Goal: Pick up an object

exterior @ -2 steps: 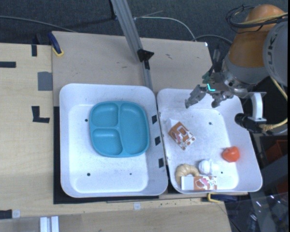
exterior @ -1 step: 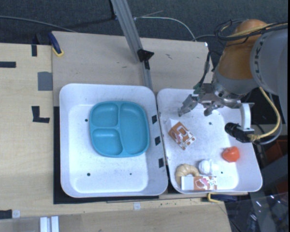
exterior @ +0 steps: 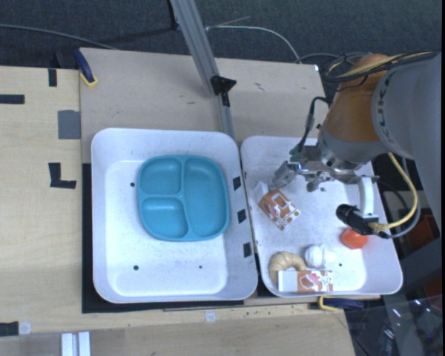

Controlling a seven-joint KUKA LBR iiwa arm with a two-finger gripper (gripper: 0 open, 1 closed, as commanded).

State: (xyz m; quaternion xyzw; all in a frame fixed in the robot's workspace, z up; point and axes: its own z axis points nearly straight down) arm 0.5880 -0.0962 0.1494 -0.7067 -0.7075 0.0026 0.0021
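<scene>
The arm's jaws (exterior: 297, 175) hang spread and empty in the right bin (exterior: 378, 273), just above an orange-and-white carton (exterior: 279, 208) lying on its floor; the pick appears not yet made.

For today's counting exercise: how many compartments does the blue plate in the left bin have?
3. The blue plate has two compartments side by side in its upper half, upper-left and upper-right, and one wide compartment across its lower half. Nothing covers the plate, so none should be hidden.
</scene>
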